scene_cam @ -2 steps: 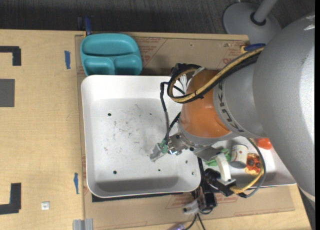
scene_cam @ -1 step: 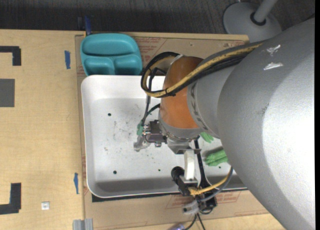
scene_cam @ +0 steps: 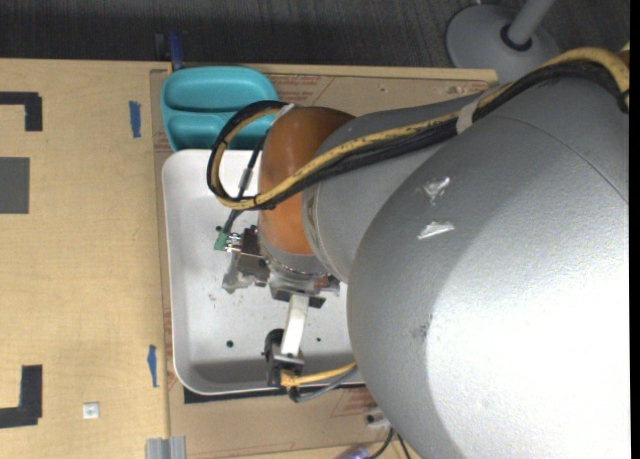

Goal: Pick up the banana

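The grey arm with its orange band [scene_cam: 290, 177] reaches in from the right and covers most of the white bin [scene_cam: 195, 277]. My gripper [scene_cam: 243, 265] hangs low over the middle of this bin, pointing down at its floor. The wrist and arm hide the floor under and to the right of the gripper. Only small dark specks lie on the bare white floor left of the gripper.
A teal rounded object [scene_cam: 215, 107] sits at the bin's far end, just beyond the arm's orange band. Brown cardboard [scene_cam: 80, 247] with black and blue tape marks lies to the left of the bin. A grey lamp base [scene_cam: 490, 37] stands at the back.
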`<state>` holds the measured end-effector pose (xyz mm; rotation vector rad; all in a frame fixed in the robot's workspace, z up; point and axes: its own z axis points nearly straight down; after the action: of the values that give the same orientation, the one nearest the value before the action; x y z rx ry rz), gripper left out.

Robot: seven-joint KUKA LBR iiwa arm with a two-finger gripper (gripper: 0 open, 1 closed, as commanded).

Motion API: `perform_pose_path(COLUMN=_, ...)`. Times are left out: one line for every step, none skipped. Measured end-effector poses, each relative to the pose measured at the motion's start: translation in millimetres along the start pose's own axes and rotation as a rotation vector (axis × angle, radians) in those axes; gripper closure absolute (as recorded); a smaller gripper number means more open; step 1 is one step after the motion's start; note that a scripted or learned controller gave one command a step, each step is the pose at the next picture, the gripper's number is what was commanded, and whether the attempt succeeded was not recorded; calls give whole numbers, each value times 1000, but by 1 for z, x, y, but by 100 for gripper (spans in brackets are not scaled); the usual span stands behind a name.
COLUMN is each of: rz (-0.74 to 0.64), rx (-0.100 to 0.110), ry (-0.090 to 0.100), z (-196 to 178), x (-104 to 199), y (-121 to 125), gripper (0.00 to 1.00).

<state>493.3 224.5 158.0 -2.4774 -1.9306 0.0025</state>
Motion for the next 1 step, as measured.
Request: perform_pose_path(rz=-287, rx=-2, ry=2, z=72, x=-3, y=-13, gripper=0)
